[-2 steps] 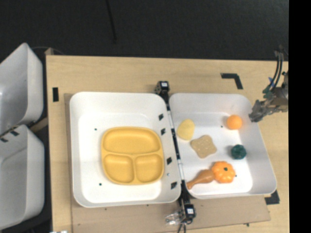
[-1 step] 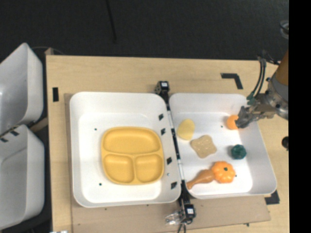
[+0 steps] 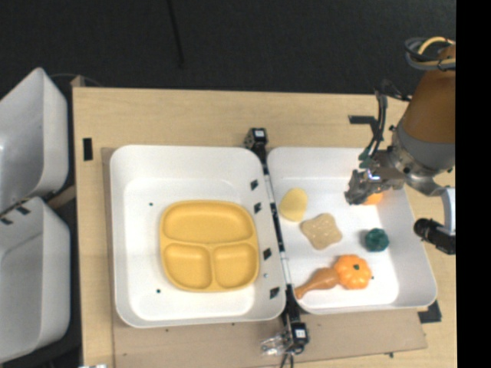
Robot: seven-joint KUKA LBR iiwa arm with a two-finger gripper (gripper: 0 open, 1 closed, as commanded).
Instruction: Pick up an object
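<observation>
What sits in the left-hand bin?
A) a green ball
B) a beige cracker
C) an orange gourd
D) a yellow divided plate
D: the yellow divided plate lies alone in the left bin, while the small toy foods all lie in the right bin.

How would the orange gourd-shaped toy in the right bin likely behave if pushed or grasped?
The orange gourd has a round bulb, so it would probably roll or pivot about its narrow neck. It looks smooth and may slip from fingers. It is likely light.
</observation>
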